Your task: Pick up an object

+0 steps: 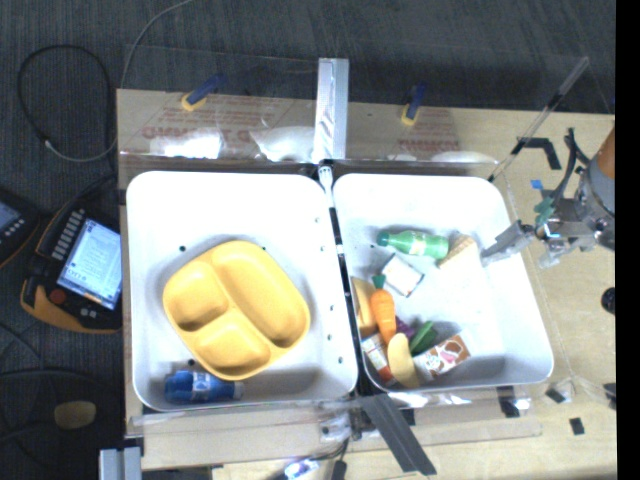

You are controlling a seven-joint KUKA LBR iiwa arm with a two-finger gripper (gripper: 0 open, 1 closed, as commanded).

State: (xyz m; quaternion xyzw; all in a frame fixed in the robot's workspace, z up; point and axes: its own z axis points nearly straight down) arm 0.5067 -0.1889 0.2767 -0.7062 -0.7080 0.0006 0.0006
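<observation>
In the camera view the right bin point(520, 298) holds a pile of small objects. A green bottle point(412, 242) lies near its far side, with a tan wedge point(459, 250) to its right and a white box point(403, 276) below it. Closer to the front are an orange carrot point(382, 308), a yellow banana point(400, 358), a green piece point(423, 332) and a brown carton point(447, 353). My gripper point(525, 240) hangs over the bin's right rim, to the right of the wedge, with nothing seen in it.
The left bin point(150, 228) bears a yellow divided plate point(235, 306) and a blue bottle point(200, 386) at its front. A metal divider point(331, 118) stands behind the bins. A handheld pendant point(80, 268) and cables lie on the floor at left.
</observation>
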